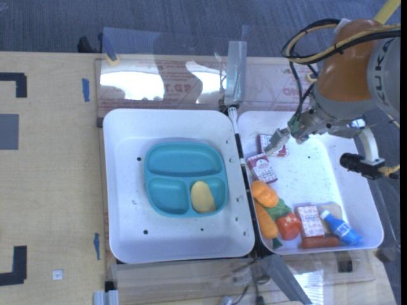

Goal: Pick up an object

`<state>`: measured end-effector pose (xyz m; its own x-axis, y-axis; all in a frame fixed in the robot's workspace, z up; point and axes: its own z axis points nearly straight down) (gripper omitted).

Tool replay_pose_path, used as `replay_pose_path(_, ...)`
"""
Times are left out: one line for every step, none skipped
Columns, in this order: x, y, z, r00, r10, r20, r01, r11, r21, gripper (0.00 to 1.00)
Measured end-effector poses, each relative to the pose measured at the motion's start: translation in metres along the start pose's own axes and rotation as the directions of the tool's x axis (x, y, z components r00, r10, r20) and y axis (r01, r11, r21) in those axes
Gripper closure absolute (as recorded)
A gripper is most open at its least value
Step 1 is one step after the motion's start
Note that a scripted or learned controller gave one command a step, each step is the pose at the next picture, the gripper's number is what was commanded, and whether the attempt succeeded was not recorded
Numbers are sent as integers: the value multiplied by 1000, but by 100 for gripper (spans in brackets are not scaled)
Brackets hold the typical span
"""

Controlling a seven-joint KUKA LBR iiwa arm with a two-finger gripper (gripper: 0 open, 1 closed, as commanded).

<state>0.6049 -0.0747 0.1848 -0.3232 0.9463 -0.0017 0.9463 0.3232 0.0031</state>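
Tool [277,142] over right bin [356,189], upper left part, above small packet [262,168]; opening cannot tell. Risk: packets lie flat near bin wall, likely slip or miss.

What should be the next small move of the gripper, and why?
Probably a short descent. The gripper hovers over the small red-and-white packet near the back-left corner of the right bin, and nothing is visible between its fingers.
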Motion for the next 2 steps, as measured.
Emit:
replay_pose_path(-35,15,81,986,-167,6,167,986,-9,0)
replay_pose_path(-35,14,81,986,-167,6,167,986,-9,0)
